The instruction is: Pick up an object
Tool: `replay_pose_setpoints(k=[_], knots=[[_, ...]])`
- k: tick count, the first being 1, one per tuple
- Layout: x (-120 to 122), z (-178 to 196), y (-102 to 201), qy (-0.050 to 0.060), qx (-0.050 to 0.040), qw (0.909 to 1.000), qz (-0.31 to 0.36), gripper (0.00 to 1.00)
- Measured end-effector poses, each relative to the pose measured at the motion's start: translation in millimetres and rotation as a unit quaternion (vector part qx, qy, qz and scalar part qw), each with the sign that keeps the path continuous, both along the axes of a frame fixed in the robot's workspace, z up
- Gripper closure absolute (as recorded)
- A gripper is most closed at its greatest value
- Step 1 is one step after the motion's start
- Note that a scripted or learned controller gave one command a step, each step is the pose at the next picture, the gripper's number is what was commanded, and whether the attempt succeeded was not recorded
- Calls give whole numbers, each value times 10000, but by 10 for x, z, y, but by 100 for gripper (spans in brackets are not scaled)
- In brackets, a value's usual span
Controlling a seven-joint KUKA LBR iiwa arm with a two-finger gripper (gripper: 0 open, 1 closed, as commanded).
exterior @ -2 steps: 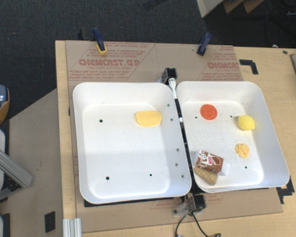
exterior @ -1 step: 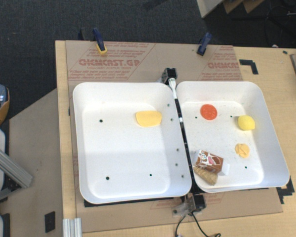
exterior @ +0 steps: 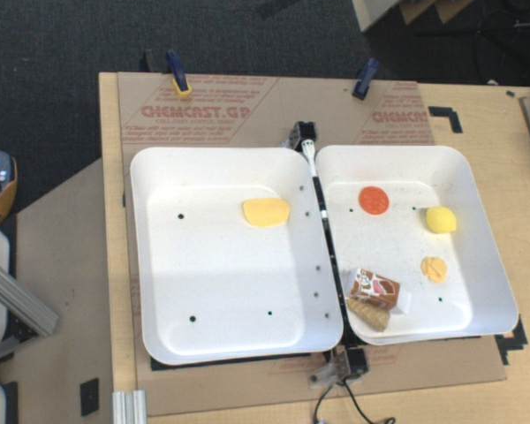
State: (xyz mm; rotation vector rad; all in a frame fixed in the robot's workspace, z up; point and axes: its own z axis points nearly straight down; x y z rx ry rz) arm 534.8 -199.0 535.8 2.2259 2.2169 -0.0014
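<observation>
Two shallow white bins side by side on a brown board-covered desk (exterior: 247, 104), seen from above at a slant; the left bin (exterior: 159, 325) holds a single pale yellow, rounded-oblong object (exterior: 266, 212) lying in its upper right part, near the shared edge between the bins; the right bin (exterior: 477, 237) holds four things, all apart from one another; a flat red-orange disc (exterior: 374, 200) lies toward the upper left of that bin; a yellow lemon-like ball (exterior: 440, 220) lies to the right of the disc, near the bin's right wall; a small orange-yellow lump (exterior: 434, 268) sits below the ball; a brown-and-white wrapped packet (exterior: 375, 297), possibly a snack wrapper though its print is too small to read, lies at the lower left of that bin, close to the dividing edge; a black strip with a small fitting at each end (exterior: 318, 219) runs along the seam between the bins; two blue clamps, a left clamp (exterior: 177, 73) and a right clamp (exterior: 366, 78), grip the far edge of the board; the state of the pincer cannot be told from this view.
</observation>
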Motion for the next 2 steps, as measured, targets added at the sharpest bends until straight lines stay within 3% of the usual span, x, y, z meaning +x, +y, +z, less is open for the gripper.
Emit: replay_pose_setpoints(k=[1,2], knots=[[-310,1,-267,-1,-2,10000,-1,100],[156,-1554,-233,68,30,10000,23,100]])
